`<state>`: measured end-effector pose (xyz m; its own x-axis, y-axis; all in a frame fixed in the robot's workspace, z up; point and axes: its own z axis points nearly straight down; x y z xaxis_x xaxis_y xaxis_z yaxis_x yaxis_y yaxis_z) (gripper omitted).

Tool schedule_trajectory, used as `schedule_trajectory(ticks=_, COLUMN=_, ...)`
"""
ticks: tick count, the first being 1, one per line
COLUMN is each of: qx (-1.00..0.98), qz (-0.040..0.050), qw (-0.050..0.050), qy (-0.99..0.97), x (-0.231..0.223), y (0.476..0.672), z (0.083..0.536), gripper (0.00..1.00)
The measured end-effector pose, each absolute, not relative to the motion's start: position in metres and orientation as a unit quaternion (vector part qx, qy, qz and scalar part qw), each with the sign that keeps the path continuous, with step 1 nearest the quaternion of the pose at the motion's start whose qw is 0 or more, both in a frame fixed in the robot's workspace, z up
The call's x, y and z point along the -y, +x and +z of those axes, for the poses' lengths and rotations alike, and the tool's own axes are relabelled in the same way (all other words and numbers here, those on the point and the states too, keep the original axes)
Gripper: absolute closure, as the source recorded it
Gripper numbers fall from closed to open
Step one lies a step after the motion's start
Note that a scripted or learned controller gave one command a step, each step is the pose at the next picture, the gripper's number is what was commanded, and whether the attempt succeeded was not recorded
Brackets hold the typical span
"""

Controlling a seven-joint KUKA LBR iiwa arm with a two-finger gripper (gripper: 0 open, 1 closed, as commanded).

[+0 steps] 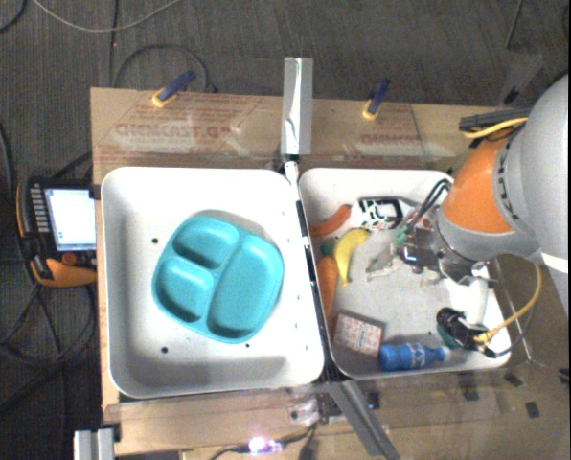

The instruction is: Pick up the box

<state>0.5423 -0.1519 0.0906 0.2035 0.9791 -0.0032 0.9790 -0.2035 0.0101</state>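
The box (359,333) is small and flat with a reddish printed pattern. It lies near the front left corner of the right bin (415,182). My gripper (385,260) hangs over the middle of that bin, just right of a yellow banana (348,251) and well behind the box, apart from it. Nothing shows in its grasp.
A blue bottle (410,356) lies on its side right of the box at the front wall. Two orange vegetables (328,280) (331,220) rest along the bin's left wall. A black-and-white item (381,205) sits at the back. The left bin (123,286) holds a teal divided plate (219,276).
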Motion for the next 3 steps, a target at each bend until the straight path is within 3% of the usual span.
schedule_trajectory(ticks=1, qx=-0.586, qz=-0.0034, qw=-0.013, qy=0.810, x=0.206, y=0.633, z=0.092, gripper=0.00)
schedule_trajectory(ticks=2, qx=-0.585, qz=-0.0047, qw=-0.007, qy=0.811, x=0.209, y=0.633, z=0.100, gripper=1.00)
schedule_trajectory(ticks=3, qx=-0.519, qz=-0.0021, qw=0.001, qy=0.855, x=0.171, y=0.668, z=0.185, gripper=1.00)
